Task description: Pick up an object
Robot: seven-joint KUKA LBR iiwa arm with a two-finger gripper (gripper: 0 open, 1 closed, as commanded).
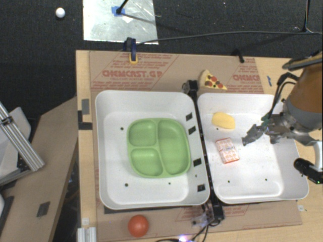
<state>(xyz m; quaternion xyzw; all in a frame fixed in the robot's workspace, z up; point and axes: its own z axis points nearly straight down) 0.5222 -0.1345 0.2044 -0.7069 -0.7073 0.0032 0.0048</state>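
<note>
Hand state unclear, right of small pink-white packet; smooth yellow lump above packet; cardboard sheet reads "CHEMCAST GP".

Two shallow white plastic bins sit on a tan cardboard sheet printed with red lettering. A pale green divided plate lies in one bin. The other holds a smooth yellow lump and a small pink-and-white patterned packet. An orange-red ball rests outside.
</note>
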